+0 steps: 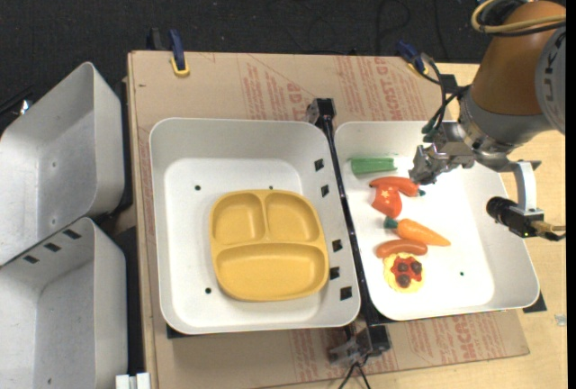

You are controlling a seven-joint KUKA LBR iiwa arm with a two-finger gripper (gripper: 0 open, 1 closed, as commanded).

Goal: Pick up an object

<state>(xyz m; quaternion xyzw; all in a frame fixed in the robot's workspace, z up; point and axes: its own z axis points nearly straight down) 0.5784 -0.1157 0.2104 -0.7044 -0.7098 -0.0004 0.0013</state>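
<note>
Although the counter [234, 90] carries two white bins, the task's objects lie in one of them. The left bin [180, 153] holds a yellow divided plate [268, 245], set flat near the middle of its floor and slightly toward the front edge. The right bin [504, 288] holds a cluster of toy food along its left wall: a green piece [373, 165] nearest the back, a red pepper-like piece [391, 195] just in front of it, an orange carrot [422, 233] lying crosswise, a small red sausage-shaped piece [401, 248] touching the carrot's near side, and a yellow piece with dark red spots [406, 271] closest to the front edge. The hand [430, 164] hangs over the back part of the right bin, just beside the pepper and the green piece; whether it is apart or together cannot be told from this angle, and nothing is seen in it. Judgement: the pepper is the likeliest target, being nearest. These items appear to be light, rigid, smooth plastic, so prone to slipping or skidding away if nudged. The pepper should be taken across its narrower width, square-on. Its neighbours sit close, so a descent off centre risks pushing the pile rather than gripping.
</note>
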